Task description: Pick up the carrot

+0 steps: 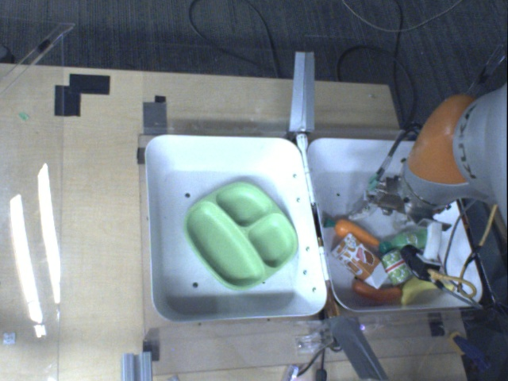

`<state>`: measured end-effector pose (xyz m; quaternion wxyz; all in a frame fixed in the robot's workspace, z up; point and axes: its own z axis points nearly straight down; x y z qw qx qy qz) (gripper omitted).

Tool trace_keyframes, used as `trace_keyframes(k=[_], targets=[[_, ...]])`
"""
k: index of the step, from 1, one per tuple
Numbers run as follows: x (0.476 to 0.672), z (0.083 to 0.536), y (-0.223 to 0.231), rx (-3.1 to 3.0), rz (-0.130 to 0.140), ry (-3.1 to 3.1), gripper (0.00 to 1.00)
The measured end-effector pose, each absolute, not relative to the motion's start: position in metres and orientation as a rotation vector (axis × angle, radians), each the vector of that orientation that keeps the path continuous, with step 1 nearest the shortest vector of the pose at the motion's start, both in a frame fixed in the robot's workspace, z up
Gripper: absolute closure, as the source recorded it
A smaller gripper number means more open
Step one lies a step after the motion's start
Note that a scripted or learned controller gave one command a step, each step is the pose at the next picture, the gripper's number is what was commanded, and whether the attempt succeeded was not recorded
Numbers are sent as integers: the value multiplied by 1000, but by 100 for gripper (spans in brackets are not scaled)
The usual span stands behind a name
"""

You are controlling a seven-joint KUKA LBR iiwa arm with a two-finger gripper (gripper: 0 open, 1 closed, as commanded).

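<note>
Glossy red sausage (378, 294), smooth tapered carrot (356, 232), metal gripper (386, 199) above, grip state indiscernible.

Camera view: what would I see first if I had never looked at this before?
The big green plate with three sections jumps out first, lying in the middle of the left white bin. Next comes the grey robot arm with its bright orange band, reaching in from the right over the right white bin. Below its hand sits a jumble of small things, with the orange carrot at the jumble's left edge.
</note>
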<state>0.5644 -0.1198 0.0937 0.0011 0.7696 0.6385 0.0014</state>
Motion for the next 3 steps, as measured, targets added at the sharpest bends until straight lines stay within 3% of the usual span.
trace_keyframes(k=[1,2,3], targets=[[530,90,-84,2222,15,2204,0],[492,90,-102,2158,18,2265,0],[507,164,-155,2329,6,2102,0]])
